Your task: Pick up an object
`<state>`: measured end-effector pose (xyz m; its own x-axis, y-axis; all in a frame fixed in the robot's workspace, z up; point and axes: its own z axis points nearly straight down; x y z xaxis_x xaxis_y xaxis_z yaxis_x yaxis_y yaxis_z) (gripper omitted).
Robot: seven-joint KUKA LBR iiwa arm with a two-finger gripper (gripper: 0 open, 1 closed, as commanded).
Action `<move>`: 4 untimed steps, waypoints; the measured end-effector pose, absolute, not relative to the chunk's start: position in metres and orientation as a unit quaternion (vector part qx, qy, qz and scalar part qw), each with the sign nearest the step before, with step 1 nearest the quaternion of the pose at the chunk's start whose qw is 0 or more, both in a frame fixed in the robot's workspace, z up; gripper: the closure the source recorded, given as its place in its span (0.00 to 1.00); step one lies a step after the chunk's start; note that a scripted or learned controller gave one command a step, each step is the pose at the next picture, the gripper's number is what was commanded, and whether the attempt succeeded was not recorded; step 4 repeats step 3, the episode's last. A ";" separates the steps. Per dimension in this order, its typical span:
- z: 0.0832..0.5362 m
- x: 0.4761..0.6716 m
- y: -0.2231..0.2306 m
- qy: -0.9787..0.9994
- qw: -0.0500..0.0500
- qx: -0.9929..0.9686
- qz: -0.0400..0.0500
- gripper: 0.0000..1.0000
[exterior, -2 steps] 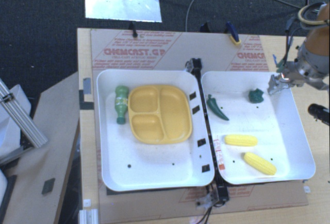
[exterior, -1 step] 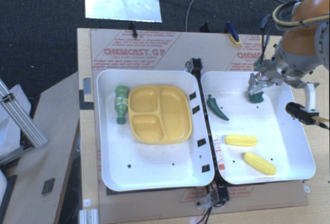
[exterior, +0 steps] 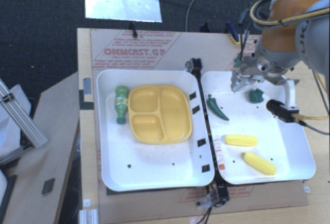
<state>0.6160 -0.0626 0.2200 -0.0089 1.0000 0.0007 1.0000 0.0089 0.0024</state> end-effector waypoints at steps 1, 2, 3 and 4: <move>0.232 0.613 -0.010 0.711 0.000 0.703 0.002 1.00; 0.228 0.614 0.034 0.710 0.000 0.704 0.001 1.00; 0.236 0.618 0.090 0.711 0.000 0.703 0.002 1.00; 0.236 0.618 0.090 0.711 0.000 0.703 0.002 1.00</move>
